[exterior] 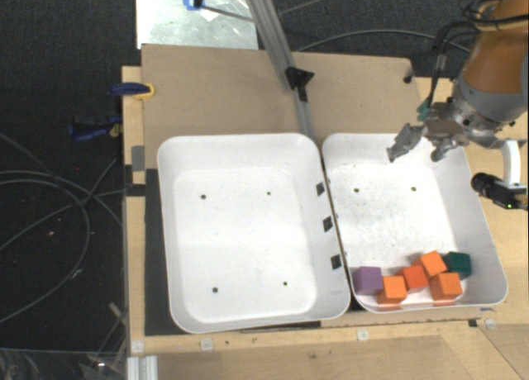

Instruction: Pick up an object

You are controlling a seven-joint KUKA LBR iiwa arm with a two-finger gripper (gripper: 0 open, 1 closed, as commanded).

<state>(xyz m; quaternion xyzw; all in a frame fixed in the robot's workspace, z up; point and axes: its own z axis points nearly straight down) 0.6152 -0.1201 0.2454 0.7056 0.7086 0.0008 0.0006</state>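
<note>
Camera view — blocks (417, 275) well apart from fingers (402, 144).

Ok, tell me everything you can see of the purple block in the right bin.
The purple block is a small cube, matte, plain lavender-purple with no markings. It sits flat on the floor of the right bin, in the near-left corner, leftmost in the cluster of blocks. An orange block is right against its right side. The gripper is far from it, over the bin's far edge.
</note>
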